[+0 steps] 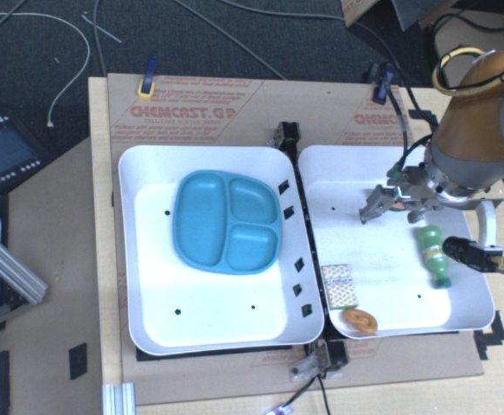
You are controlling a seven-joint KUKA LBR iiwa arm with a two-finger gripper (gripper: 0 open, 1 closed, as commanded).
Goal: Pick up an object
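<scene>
Hanging over the right bin (463, 314), the gripper (379, 204) looks spread apart with nothing in it, so the green bottle (434, 254) nearby is not picked up yet.

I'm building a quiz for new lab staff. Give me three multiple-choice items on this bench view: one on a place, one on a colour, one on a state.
1. Where does the divided plate lie?
A. Left bin
B. Right bin
C. Off the bench

2. What colour is the bottle?
A. Red
B. Green
C. Black

3. How does the bottle rest?
A. Upright
B. On its side
C. On the plate

Key:
1 A, it fills the middle of the left bin.
2 B, its body is green.
3 B, it lies lengthwise on the floor of the right bin, below the gripper.
</scene>
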